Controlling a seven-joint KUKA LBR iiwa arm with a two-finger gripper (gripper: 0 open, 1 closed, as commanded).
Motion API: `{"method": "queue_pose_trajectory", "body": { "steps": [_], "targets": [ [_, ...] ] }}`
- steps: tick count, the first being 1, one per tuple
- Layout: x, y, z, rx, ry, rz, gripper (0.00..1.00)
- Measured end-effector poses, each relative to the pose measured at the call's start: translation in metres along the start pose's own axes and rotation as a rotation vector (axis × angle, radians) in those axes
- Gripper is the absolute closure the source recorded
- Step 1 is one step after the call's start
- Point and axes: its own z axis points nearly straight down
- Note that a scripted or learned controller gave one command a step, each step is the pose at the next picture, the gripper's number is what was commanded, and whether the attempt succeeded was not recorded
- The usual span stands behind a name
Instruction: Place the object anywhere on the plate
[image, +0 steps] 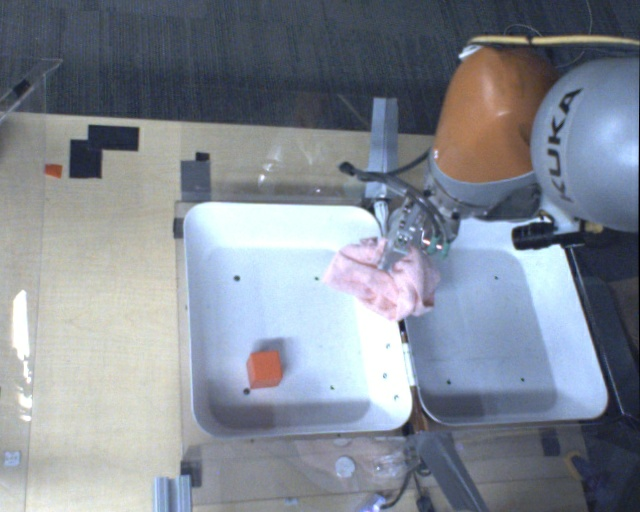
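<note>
Hanging from the pincer (400, 243), clamped on its top, 1 pink cloth (385, 283) drooped just below it over the seam between 2 white bins (300, 222) on the bench (100, 300). 1 orange cube (265, 369) lay well down-left of the pincer. "KUKA" (568, 145) was lettered on the arm.

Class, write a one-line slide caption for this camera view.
Claw grips a pink cloth above the bins' shared edge; an orange block sits in the left bin.

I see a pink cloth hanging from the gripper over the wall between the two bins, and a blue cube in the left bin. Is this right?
Not quite: the camera view shows the cube is orange, not blue. The rest stands: the pink cloth hangs from the gripper over the wall between the bins, and the cube lies in the left bin.
</note>
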Motion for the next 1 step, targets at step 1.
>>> {"method": "queue_pose_trajectory", "body": {
  "steps": [1],
  "targets": [
    [0.0403,0.0364,0.01,-0.001,0.001,-0.387,1.0]
  ]
}}
